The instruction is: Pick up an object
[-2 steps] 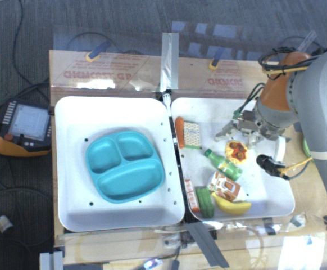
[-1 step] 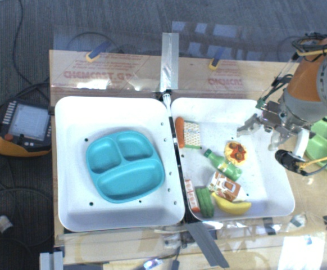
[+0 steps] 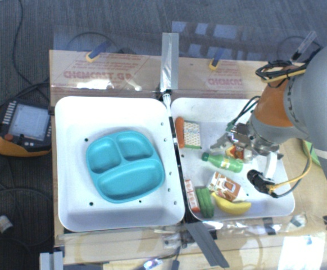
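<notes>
Green bottle (image 3: 222, 161): lay on its side in the right bin (image 3: 276, 210), just under the gripper (image 3: 243, 145). Finger state: could not be told, wrist clutter hid the tips. Risk: round bottle likely to roll or slip sideways from a pinch; the banana (image 3: 231, 206) and carton (image 3: 225, 185) just beyond the bottle might be nudged. Arm: reached in from the bottle's right, orange band (image 3: 271, 110) above, wrist pointed down over it
</notes>
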`<action>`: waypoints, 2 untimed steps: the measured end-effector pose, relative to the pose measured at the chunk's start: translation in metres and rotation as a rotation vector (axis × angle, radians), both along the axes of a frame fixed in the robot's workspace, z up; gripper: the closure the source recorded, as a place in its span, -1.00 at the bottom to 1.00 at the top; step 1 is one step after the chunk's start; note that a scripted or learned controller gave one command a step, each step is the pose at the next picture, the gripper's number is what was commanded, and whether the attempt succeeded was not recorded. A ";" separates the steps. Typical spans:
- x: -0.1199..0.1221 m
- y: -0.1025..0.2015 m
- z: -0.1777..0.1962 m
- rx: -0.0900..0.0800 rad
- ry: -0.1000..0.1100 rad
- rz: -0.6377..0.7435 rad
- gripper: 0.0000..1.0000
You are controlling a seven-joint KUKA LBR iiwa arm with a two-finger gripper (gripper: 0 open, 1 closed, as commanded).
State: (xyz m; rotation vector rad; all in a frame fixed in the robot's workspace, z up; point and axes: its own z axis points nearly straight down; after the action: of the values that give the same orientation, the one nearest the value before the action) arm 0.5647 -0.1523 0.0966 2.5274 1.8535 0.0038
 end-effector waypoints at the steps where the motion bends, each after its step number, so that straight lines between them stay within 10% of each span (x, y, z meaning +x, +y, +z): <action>1: 0.048 -0.047 -0.007 0.000 -0.002 0.349 -1.00; 2: 0.050 -0.049 0.004 -0.005 -0.008 0.349 1.00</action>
State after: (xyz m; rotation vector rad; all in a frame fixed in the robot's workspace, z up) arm 0.6152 -0.2013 0.1009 2.1612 2.2586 0.0110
